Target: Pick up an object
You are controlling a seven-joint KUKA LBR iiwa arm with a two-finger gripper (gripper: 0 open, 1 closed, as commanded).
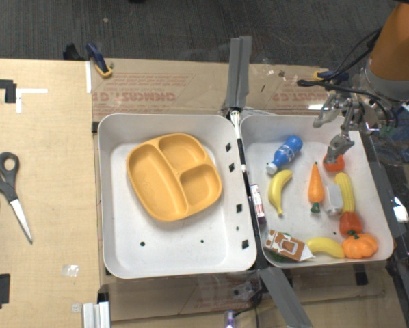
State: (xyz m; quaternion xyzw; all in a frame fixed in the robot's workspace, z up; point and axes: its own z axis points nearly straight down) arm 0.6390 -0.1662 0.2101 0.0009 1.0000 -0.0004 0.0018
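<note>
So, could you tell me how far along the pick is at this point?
Nothing is lifted yet: the banana, carrot and blue bottle all lie in the right bin. The gripper hangs just above a small red object near the bin's far edge. Grasping and lifting remain.

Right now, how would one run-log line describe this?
gripper: above red toy, right bin | grasp: unconfirmed | yellow plate: left bin
</note>
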